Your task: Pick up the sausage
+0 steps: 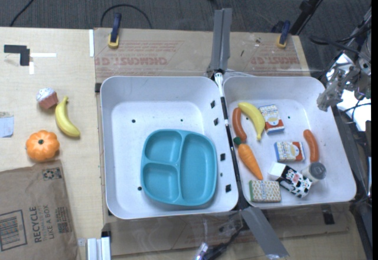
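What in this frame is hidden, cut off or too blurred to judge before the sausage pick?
- The claw, camera view: pale, glare-washed blur at the right bin's rim; finger state unreadable.
- Red-brown sausage by the divider: the yellow banana lies close; touching or apart is unclear.
- Small printed cartons: labels too small to read.

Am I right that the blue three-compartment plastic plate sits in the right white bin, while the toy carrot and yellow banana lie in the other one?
Not quite. The camera view shows the blue three-compartment plastic plate in the left white bin. The orange toy carrot and yellow toy banana do lie in the other one, the right white bin.
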Robot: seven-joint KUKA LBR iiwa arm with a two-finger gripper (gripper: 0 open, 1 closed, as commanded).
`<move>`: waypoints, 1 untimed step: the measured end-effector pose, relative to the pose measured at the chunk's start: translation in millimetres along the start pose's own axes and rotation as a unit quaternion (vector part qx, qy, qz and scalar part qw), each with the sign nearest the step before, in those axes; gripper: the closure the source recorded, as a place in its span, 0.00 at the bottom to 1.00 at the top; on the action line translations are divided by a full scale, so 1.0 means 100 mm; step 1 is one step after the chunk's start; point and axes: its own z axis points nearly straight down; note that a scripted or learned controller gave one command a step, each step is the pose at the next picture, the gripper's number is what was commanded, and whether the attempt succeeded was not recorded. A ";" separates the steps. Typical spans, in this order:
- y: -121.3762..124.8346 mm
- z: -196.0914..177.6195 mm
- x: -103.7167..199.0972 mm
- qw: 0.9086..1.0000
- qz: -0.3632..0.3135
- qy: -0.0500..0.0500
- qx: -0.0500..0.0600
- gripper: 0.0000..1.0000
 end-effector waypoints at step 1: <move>0.00 0.00 0.00 1.000 0.000 0.000 0.000 0.00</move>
